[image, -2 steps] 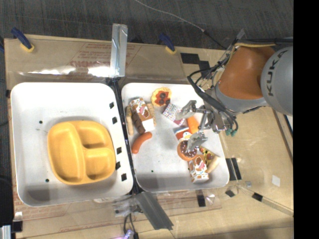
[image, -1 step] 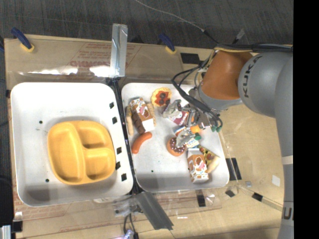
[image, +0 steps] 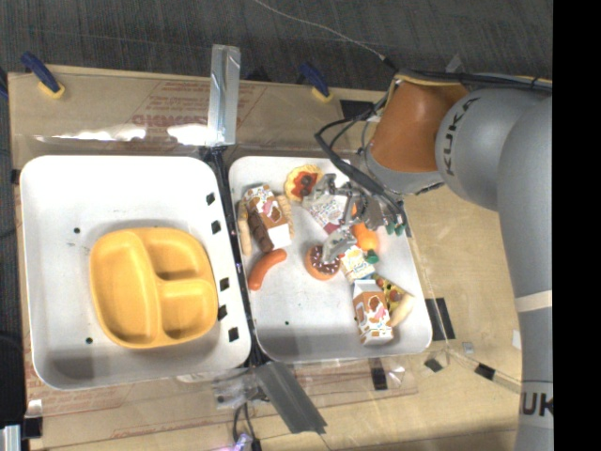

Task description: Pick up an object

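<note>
- Grey KUKA arm point(image: 507, 148), maker's name in dark letters on its casing.
- Orange band point(image: 408, 125) above the wrist.
- Black cables point(image: 340, 139) loop beside it.

Even, moderately bright overhead lighting. Glare whitens the clear tape strip point(image: 141, 134) far to the left of and above the gripper point(image: 340, 242). Soft shadows pool in the left bin point(image: 56, 205) at its lower corners. Toys crowding the gripper render soft, their edges slightly blurred; fine detail is lost. The surrounding floor point(image: 113, 7) stays dim.
</note>
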Controlling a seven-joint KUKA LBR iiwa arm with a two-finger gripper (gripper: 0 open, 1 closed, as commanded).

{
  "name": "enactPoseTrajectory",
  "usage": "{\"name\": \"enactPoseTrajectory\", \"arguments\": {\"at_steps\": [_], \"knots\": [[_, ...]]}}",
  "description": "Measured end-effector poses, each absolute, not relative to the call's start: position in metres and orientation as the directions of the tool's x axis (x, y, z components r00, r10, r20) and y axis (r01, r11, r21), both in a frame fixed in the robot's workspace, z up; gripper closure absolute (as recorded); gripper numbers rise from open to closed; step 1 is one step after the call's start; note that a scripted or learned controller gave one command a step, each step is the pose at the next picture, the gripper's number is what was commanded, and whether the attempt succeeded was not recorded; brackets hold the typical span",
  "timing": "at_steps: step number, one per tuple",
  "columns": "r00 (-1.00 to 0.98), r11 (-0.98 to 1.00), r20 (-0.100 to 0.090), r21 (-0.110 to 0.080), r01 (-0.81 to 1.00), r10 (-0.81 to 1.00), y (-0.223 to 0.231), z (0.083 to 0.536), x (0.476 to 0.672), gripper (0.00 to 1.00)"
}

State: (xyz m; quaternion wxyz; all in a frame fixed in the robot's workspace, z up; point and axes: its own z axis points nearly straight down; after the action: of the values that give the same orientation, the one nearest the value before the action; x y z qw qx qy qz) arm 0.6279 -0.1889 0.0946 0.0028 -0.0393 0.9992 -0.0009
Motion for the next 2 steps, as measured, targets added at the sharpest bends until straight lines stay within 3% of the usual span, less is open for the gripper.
{"name": "enactPoseTrajectory", "arguments": {"at_steps": [1,2], "knots": [[-0.997,0.997,-0.001,0.000,-0.077,-0.077,-0.166,0.093,0.630,0.00],[-0.997,0.997,0.000,0.000,-0.083,-0.083,-0.164,0.104,0.631,1.00]]}}
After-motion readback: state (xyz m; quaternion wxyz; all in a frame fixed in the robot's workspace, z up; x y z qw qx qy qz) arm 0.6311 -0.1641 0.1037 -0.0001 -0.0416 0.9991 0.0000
